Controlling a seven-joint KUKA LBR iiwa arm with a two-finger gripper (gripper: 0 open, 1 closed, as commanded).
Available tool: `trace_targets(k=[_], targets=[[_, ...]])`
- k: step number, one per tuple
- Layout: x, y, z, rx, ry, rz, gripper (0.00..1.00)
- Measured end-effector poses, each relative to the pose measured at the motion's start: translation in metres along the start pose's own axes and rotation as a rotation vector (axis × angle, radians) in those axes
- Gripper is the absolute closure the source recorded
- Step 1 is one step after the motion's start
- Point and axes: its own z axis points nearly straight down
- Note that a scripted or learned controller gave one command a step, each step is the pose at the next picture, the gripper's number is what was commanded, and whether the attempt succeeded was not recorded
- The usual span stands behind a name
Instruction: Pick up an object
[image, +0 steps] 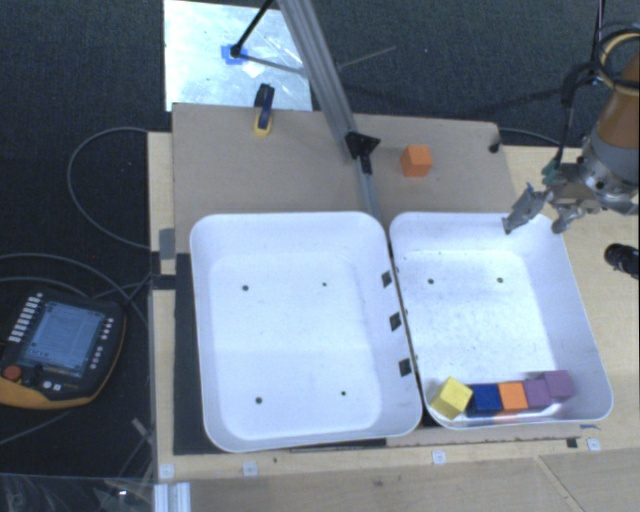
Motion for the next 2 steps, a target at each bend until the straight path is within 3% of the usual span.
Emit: trace_targets(k=[1,2], targets=[[-0.009,-0.026,0.032,0.003,0.001,0.008,0.00],[0.008,-0.051,0.046,0.003,0.002,0.007,0.00]])
